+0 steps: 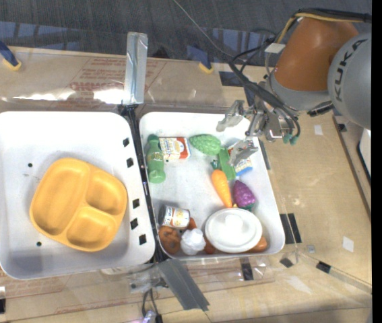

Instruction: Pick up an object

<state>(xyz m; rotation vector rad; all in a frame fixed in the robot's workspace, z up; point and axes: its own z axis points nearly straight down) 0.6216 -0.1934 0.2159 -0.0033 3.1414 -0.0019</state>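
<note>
Camera view: tool (248, 134), grip state unclear, hangs just above the carrot (221, 187).

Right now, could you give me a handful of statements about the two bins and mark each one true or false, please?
1. The yellow divided tray lies in the left bin. True.
2. The carrot lies in the left bin. False: it lies in the right bin, beside the purple toy.
3. The gripper hovers at the right bin's upper right corner. True.
4. The green bottle lies along the right bin's right wall. False: it lies along that bin's left wall.
5. The white round lid sits near the right bin's lower edge. True.
</note>
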